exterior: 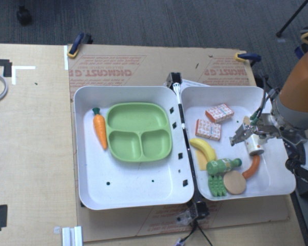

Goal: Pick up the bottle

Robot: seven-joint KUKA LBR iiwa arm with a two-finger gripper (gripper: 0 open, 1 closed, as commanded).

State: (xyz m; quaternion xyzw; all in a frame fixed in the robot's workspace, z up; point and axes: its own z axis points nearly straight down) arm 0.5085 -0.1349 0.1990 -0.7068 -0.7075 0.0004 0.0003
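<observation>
A: Camera view first. Where's the bottle?

B: Lying on its side in the right bin, near the front, touching the green block and just above the tan disc. The banana sits just left of it.

A: And the end effector?

B: Over the same bin, up and right of the bottle, apart from it. I cannot tell whether it is spread or pressed together; nothing shows between its tips.

A: So which step?

B: I'd judge the approach, with no grasp made yet. The next move calls for shifting down-left over the bottle, aligning across its narrow body, then descending without nudging the sausage or the banana.
</observation>
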